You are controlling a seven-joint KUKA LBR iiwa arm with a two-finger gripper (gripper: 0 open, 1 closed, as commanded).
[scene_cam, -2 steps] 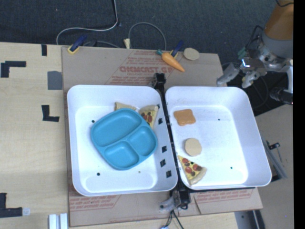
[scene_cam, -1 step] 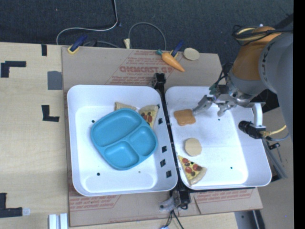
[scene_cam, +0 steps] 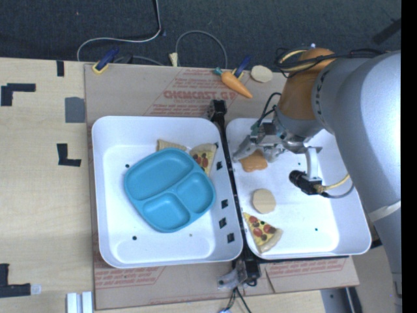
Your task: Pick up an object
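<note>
**Gripper lowered over an orange-brown toy food piece**

The gripper [scene_cam: 256, 150] is seen in the right bin [scene_cam: 339, 240], directly above an orange-brown, rounded toy food piece [scene_cam: 254, 163] near the bin's upper left. Whether that piece is clamped cannot be told. One tan round cookie [scene_cam: 264, 201] and one pizza slice [scene_cam: 262, 231] are counted there. In the left bin [scene_cam: 111, 240], one blue divided plate [scene_cam: 169, 189] and a second pizza slice [scene_cam: 204, 155] are seen.

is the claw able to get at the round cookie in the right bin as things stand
Probably yes. The round cookie lies flat and alone on the right bin's floor, apart from the pizza slice below it. The claw hovers close above, near the orange piece.
</note>
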